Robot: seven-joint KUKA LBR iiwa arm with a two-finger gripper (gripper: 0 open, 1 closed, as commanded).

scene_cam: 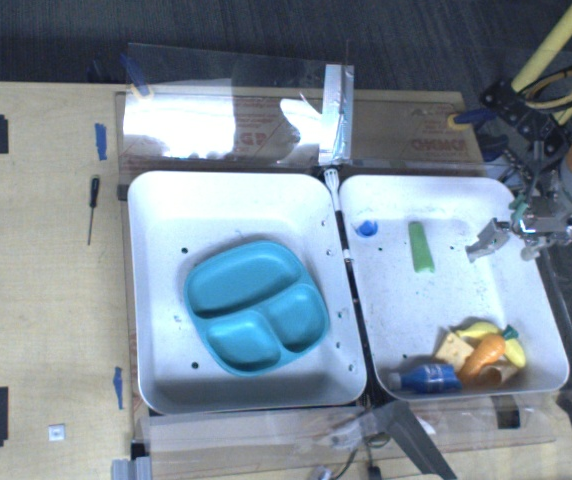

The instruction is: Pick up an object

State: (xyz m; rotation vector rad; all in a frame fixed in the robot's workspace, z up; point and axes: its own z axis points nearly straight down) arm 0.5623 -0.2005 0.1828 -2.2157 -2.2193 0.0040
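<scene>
- Camera view: the gripper [514, 236] hangs over the right edge of the right bin [396, 193], near its far right corner, with nothing between its fingers; they look spread apart, one pointing left over the bin floor and one towards the rim.
- Nearest to it on the bin floor lies a green stick-shaped piece [421, 247], well to its left, lengthwise front to back.
- A small blue round object [367, 229] sits further left, near the divider between the bins.
- In the near right corner of the same bin a cluster lies together: an orange carrot-like toy [484, 357], a yellow piece [479, 330] behind it, a tan cracker-like square [453, 348] and a blue bottle-shaped object [428, 376] lying on its side at the front wall.
- The left bin [166, 208] holds a blue compartment tray [256, 305], tilted diagonally, with three sections.
- A black screwdriver-like tool [93, 206] lies on the wooden bench [36, 298] left of the bins.
</scene>
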